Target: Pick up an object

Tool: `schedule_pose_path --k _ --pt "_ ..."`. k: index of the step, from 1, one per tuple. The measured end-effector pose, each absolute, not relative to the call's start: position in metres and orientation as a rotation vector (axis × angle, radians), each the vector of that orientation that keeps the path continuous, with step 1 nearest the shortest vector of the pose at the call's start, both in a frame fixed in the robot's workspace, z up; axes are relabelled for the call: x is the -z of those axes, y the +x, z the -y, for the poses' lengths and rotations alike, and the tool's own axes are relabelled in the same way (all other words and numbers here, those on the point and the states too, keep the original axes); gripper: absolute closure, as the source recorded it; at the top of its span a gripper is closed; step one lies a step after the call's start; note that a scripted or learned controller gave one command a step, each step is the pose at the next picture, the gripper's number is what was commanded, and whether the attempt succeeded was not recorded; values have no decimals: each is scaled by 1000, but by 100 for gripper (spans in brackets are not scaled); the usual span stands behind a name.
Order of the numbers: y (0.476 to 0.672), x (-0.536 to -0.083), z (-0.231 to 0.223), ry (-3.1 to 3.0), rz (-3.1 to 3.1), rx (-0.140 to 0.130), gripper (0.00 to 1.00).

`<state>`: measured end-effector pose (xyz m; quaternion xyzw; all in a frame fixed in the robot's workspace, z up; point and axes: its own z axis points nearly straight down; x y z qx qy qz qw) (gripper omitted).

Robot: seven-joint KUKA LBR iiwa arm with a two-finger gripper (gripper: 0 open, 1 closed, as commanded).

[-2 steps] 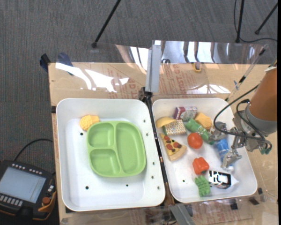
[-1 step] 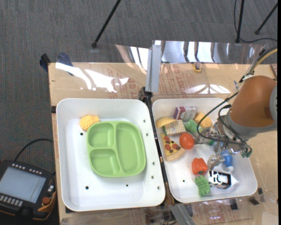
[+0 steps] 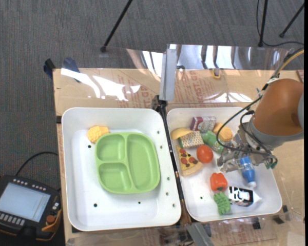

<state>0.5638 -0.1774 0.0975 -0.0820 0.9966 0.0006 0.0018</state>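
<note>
Since the tool [image 3: 245, 160] hangs low at right of frame over the blue bottle [image 3: 248, 171], probably lining up a grab, can't tell if it's clenched.

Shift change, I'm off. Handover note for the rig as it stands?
Gripper: low over the right bin, above a blue-and-white bottle; can't tell whether it has it.
Right bin also holds a tomato, pizza slice, orange pepper, green piece and black-and-white packet.
Left bin: green divided plate, yellow piece.
Done: no pick confirmed. Left: grasp and lift one object.
</note>
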Motion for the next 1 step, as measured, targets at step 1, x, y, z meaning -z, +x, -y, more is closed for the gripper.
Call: schedule_pose_path --k 1 --pt "610 -88 185 261 -3130 -1 100"
